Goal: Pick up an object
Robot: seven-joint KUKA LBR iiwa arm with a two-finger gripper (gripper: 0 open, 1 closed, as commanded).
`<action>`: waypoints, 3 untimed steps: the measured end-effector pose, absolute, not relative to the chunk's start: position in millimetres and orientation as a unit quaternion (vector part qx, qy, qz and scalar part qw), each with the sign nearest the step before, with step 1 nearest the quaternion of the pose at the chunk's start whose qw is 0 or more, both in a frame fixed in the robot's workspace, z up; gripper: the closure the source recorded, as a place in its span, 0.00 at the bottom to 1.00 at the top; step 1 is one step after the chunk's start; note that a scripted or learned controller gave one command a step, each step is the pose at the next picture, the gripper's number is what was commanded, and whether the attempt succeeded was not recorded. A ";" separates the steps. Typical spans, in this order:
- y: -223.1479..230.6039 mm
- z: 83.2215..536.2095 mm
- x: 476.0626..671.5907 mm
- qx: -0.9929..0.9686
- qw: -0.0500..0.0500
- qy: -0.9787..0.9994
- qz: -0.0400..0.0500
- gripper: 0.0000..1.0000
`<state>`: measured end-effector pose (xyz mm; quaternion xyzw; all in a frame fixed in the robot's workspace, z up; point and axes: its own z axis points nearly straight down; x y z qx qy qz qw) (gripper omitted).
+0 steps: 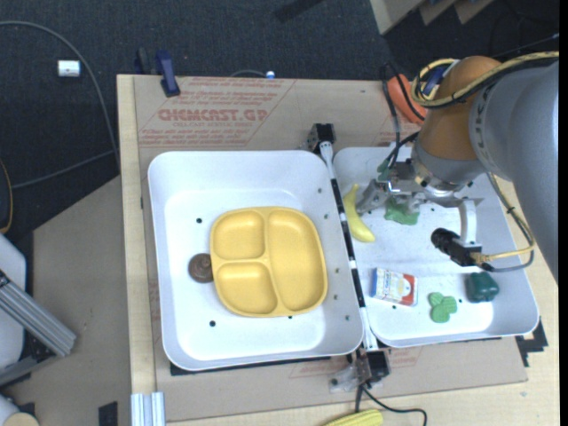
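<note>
Writing on the table: "CHEMCAST GP" is printed in large red letters on the brown sheet (213,114) that covers the table behind the bins; smaller red lines above and below it cannot be read.
Writing on the packet: a small flat packet (393,287) in white, red and blue is seen near the front of the right bin (506,313); its print is too small to be read.
Gripper: the gripper (401,193) is lowered into the back half of the right bin, below the orange band (448,122) of the arm.
Gripper state: whether it is released or clenched cannot be told from this view.
Green object: a green object (405,213) lies on the floor of the right bin, right at the gripper's tip and partly hidden by it; a hold on it cannot be confirmed.
Banana: a banana (358,223) lies along the left wall of the right bin, just beside the gripper on its left.
Other things in the right bin: a light green piece (441,306) and a dark green piece (482,287) lie near the front right corner, well apart from the gripper.
Left bin: a yellow divided plate (266,262) is set in the middle of the left bin (177,176), with a brown round thing (201,268) touching its left edge.
</note>
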<state>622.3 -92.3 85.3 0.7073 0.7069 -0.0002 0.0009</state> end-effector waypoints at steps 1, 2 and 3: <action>-111.6 85.1 666.9 0.707 0.001 0.707 0.000 0.00; -127.3 84.7 619.2 0.707 -0.001 0.707 -0.001 0.00; -180.9 85.1 639.3 0.707 0.002 0.707 0.000 0.00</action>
